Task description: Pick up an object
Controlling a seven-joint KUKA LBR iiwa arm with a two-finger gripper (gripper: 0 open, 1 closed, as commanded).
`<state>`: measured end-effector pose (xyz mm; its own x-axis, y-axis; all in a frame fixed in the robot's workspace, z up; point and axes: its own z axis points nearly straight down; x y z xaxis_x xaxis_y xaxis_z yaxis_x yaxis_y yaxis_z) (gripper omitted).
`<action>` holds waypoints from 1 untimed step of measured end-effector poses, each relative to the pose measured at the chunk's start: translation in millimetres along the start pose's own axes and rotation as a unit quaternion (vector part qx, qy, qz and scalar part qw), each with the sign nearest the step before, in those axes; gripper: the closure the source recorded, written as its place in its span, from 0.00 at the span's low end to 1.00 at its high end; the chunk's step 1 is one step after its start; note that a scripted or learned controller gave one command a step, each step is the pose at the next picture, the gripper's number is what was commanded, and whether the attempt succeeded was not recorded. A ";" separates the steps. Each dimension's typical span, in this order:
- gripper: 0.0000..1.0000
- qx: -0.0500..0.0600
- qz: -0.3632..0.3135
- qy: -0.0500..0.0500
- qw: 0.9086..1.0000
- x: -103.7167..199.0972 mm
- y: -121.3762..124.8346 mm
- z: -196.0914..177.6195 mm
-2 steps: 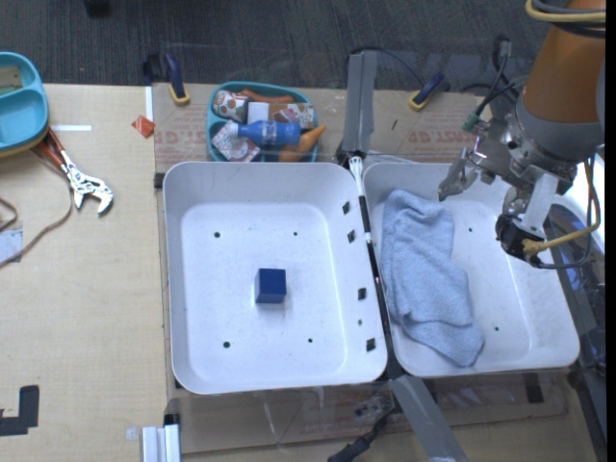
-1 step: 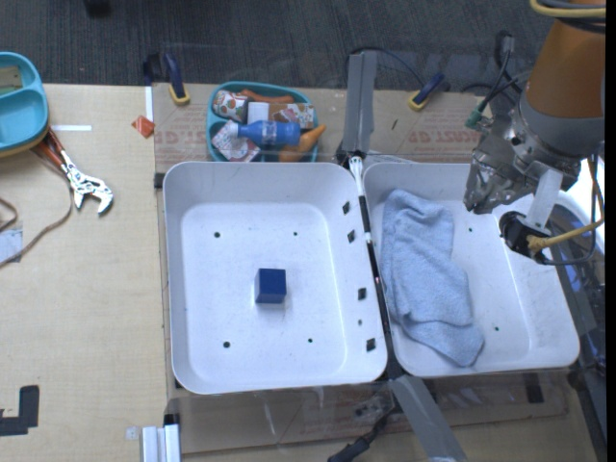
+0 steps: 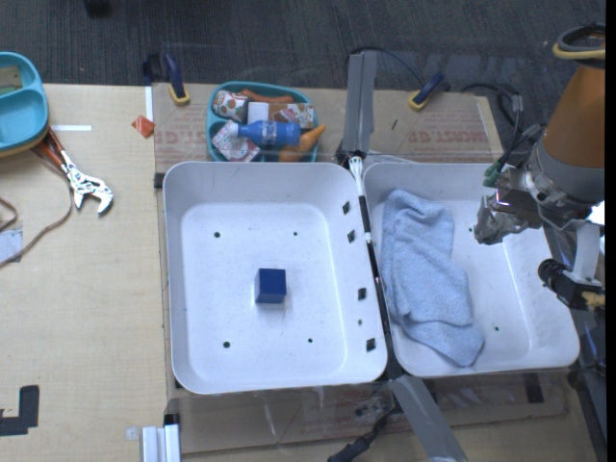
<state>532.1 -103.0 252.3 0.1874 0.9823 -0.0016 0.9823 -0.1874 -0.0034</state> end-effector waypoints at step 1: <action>0.00 0.000 0.000 0.000 1.000 0.0 0.1 -0.1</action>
